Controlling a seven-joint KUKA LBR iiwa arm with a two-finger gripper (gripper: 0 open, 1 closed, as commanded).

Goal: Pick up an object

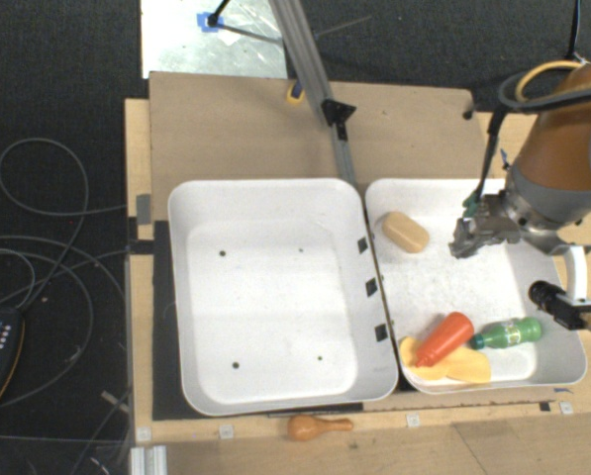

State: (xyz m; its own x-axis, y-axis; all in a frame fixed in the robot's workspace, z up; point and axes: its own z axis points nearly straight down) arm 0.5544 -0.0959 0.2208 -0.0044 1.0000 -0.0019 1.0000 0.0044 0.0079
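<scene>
The arm is reaching in from the right, its gripper point(465, 240) hanging over the right bin point(572, 369). The fingers are too small and dark to make out, so I cannot tell how they are set, and nothing is showing between them.

A tan block point(405, 232) is lying just to the left of the fingers, near but apart from them, in the bin's far left corner. Well below the fingers, toward the near wall, an orange carrot point(444, 338) is lying tilted across a yellow piece point(460, 367), touching it. A green bottle point(508, 334) is lying on its side just right of the carrot.

The left bin point(191, 206) is sitting well to the left of the fingers. A brown pear-shaped thing point(317, 426) is lying on the bench edge outside both bins, far below and left of the fingers.
</scene>
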